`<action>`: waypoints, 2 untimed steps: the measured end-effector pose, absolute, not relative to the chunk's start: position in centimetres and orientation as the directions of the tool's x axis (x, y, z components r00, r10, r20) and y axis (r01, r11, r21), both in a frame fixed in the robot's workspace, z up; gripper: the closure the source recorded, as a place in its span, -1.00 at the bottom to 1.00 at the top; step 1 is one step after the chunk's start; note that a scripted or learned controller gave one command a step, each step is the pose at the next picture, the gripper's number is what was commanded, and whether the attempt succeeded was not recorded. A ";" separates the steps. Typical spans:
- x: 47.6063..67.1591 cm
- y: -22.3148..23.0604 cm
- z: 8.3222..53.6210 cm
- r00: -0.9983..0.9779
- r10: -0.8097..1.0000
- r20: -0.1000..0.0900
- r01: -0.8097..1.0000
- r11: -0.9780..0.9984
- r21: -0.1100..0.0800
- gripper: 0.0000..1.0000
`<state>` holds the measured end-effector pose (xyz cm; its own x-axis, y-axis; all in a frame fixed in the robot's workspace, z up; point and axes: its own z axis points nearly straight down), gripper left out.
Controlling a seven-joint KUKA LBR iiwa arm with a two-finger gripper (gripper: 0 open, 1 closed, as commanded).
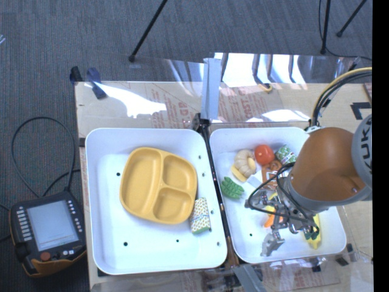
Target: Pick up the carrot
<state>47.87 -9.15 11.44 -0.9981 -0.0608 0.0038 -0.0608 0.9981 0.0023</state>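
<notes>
The carrot (269, 222) shows as a small orange piece in the right bin (243, 248), mostly hidden under the gripper's body. More orange shows just above at about the bin's middle, beside the wrist; I cannot tell whether it is the same carrot. My gripper (275, 227) hangs low over the right bin's front half, directly over that orange piece. The arm's orange wrist band (325, 163) covers much of the bin's right side. Whether anything sits between the jaws is hidden.
The right bin also holds a red tomato (264, 154), a beige pastry-like piece (245, 161), a green leafy item (231, 188), a green piece (284, 154) and a yellow banana (313, 236). In the left bin (103, 224) lie a yellow divided plate (159, 185) and a patterned packet (200, 215).
</notes>
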 end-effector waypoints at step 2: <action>48.1 -11.3 8.7 -1.000 -0.031 0.001 -0.031 1.000 0.002 -1.00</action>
<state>48.05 -11.26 8.67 -0.9995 -0.0313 0.0008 -0.0313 0.9995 0.0017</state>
